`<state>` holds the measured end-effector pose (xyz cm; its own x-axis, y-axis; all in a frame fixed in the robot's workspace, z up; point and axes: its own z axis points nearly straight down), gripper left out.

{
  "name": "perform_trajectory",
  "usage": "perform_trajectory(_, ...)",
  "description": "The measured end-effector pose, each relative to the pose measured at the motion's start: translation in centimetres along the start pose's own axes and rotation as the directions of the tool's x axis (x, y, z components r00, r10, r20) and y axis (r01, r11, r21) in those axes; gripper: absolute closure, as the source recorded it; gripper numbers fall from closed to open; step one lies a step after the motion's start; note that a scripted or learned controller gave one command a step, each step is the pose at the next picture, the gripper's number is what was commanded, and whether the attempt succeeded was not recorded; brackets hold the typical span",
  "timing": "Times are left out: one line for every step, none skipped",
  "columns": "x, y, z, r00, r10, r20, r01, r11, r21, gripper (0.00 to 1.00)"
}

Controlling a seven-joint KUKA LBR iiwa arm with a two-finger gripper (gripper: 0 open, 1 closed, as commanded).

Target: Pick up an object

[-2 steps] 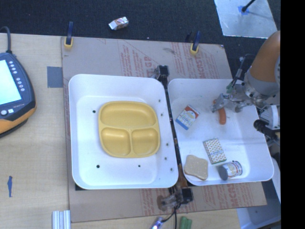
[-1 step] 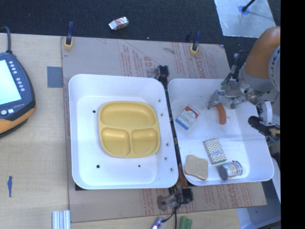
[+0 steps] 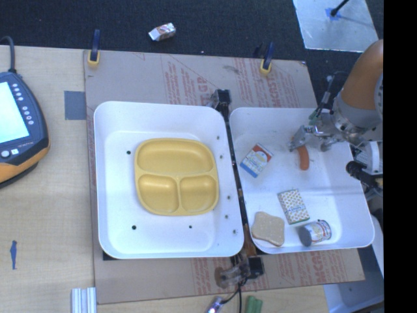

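I have the arm (image 3: 361, 77) coming in from the right, its gripper (image 3: 315, 134) low over the far part of the right bin (image 3: 345, 194). The fingers are spread apart – one tip reaches left toward the middle of the bin, the other sits nearer the wrist – and I see nothing between them. A small orange sausage (image 3: 303, 158) lies just below the gripper on the bin floor, close to the fingertips; I can't tell whether they touch it.

The other things in that bin: a blue and white carton (image 3: 255, 160) near the left wall, a patterned packet (image 3: 293, 206) further toward me, a slice of bread (image 3: 268, 228) in the near left corner, and a can (image 3: 315, 232) on its side just right of the bread.

The left bin (image 3: 117, 175) holds a yellow divided plate (image 3: 176, 175), lying flat in the middle – well apart from the gripper.
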<state>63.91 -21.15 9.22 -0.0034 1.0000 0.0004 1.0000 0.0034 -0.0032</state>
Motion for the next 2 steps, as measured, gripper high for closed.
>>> perform_trajectory(1.4, -1.1, 0.0, 1.000, -0.002, 0.002, 0.002, 1.000, 0.002, 0.00)
perform_trajectory(1.2, -1.1, -1.0, 1.000, -0.003, 0.003, 0.003, 1.000, 0.003, 1.00)
